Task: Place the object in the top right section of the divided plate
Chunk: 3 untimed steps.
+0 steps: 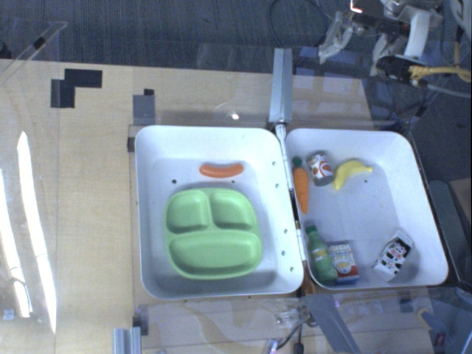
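A green divided plate (pixel 179 251) lies in the left bin (pixel 147 198); its top right section (pixel 234 209) holds nothing. An orange sausage (pixel 221 169) rests on the bin floor just behind the plate. My gripper (pixel 356 45) hangs high at the top right, beyond the far edge of the right bin (pixel 424 198). It is open with nothing between its fingers (pixel 330 41). In the right bin lie a carrot (pixel 301 186), a small can (pixel 318 167), a banana (pixel 352 172), a green bottle (pixel 319 253), a juice box (pixel 344 262) and a milk carton (pixel 393 257).
A metal divider post (pixel 279 87) stands behind the seam between the two bins. Black cables (pixel 295 9) loop behind the bench near the gripper. Light wood bench top (pixel 74 220) spreads to the left of the bins.
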Available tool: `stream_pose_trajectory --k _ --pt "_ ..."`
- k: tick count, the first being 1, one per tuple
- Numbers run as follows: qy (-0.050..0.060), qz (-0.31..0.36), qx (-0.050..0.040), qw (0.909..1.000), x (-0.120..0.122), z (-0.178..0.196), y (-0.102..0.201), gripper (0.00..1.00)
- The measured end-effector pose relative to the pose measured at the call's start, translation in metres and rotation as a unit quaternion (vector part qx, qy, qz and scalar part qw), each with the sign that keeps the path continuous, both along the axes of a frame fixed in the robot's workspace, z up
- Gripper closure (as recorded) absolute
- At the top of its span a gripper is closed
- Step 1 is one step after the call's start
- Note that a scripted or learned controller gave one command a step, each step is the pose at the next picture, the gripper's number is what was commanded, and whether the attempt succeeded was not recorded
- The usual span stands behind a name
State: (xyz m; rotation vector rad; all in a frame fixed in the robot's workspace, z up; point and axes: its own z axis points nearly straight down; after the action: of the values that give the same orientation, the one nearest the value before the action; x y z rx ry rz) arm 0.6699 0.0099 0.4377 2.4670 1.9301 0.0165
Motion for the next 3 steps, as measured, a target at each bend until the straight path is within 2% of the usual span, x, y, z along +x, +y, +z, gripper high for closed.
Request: stream_pose_trajectory --k 3 --pt "0.001 0.0 -0.0001 1.0 -0.0001 -0.0006 0.0 0.0"
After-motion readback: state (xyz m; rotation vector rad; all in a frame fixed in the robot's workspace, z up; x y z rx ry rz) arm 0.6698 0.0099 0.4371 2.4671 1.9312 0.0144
